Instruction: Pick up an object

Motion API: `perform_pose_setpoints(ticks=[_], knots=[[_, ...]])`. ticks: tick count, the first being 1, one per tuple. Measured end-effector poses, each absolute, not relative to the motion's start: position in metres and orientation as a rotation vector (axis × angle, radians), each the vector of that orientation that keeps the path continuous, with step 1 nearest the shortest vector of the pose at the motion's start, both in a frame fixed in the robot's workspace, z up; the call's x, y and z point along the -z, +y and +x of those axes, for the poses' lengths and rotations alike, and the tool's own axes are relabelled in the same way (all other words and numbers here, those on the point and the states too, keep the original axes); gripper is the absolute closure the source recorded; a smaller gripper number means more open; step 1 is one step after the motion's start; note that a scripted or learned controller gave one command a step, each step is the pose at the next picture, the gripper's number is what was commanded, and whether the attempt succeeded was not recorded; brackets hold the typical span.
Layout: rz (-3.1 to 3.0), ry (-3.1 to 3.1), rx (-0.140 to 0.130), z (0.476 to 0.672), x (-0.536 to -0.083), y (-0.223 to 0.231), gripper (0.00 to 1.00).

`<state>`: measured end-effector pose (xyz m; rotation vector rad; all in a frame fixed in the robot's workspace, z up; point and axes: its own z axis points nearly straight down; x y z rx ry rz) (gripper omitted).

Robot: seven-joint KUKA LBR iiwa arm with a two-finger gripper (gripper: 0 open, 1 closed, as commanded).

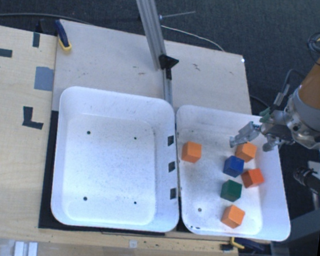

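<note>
Six blocks crowd the right bin, arm at its far right edge

Six small cubes sit in the right bin (206, 220), and you can see most of them bunched toward its right side. An orange block (191, 152) lies alone near the left wall, with bare floor all around it. The far orange block (246, 151) sits at the top of the cluster, directly beneath the jaws (255, 137). Just below it are the blue block (234, 166) and the red-orange block (253, 178), side by side and close to touching. The green block (231, 191) lies below the blue one, and the near orange block (233, 216) is closest to the front rim.

You have the arm (319, 88) reaching in over the bin's right rim, its orange band above the wrist. The jaws look spread apart, hanging over the far orange block; nothing shows gripped between them.

Your widest open room is the left bin (66, 141), whose floor is speckled but bare. The two bins meet at a shared edge marked by small black clips (171, 166). A slanted metal rail (151, 22) crosses the desk (1, 161) behind them.
</note>
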<state>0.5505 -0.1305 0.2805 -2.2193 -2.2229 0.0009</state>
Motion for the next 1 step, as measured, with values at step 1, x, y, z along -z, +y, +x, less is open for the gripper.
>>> perform_pose_setpoints(ticks=[1], knots=[[-2.225,-2.220,-0.001,0.5251,-0.3001,-0.1686,0.00]])
